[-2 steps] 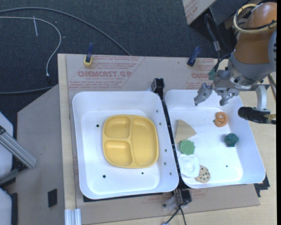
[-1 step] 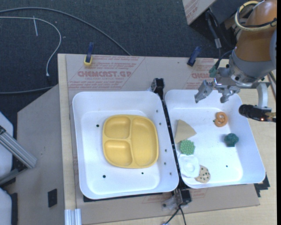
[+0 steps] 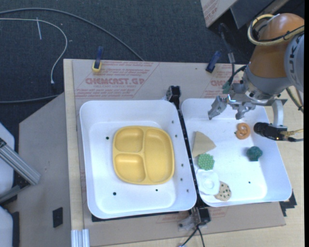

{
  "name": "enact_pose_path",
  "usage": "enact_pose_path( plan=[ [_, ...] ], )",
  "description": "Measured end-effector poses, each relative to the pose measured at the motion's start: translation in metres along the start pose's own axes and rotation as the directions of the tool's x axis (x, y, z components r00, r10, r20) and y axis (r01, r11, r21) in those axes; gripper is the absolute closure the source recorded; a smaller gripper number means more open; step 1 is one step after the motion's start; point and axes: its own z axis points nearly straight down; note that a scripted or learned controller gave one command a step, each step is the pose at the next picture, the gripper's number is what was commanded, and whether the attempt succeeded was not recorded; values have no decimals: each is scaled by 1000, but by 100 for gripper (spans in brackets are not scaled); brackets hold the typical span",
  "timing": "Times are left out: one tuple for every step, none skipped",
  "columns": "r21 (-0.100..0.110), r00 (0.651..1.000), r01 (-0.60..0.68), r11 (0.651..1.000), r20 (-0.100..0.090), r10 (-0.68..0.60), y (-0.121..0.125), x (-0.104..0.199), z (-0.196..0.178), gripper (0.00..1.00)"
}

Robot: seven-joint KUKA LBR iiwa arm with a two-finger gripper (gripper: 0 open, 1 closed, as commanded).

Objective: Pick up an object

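Over the right shallow white plastic bin [image 3: 275, 190], the two-finger gripper [image 3: 227, 111] hangs spread open and empty; the small orange ring-shaped toy [image 3: 243, 130] lies just beside it, apart.

Dark blue-grey carpet floor [image 3: 145, 29] surrounds the setup. A thin white cable [image 3: 57, 29] loops across the carpet at upper left. The worktop [image 3: 120, 79] is a tan board printed with faded red lettering, held by blue clamps [image 3: 98, 58] at its far edge. A metal rail [image 3: 17, 161] slants in at lower left. A cardboard box corner [image 3: 217, 9] sits at the top. Lighting is even and diffuse.
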Motion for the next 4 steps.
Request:
enact_pose_path(
  plan=[
    [2, 1000, -1, 1000, 0, 1, -1, -3, 63, 0],
    [1, 1000, 0, 1000, -1, 0, 0, 0, 106, 0],
    [-6, 1000, -1, 1000, -1, 1, 2, 0, 91, 100],
    [-11, 1000, -1, 1000, 2, 1, -4, -7, 38, 100]
  ],
)
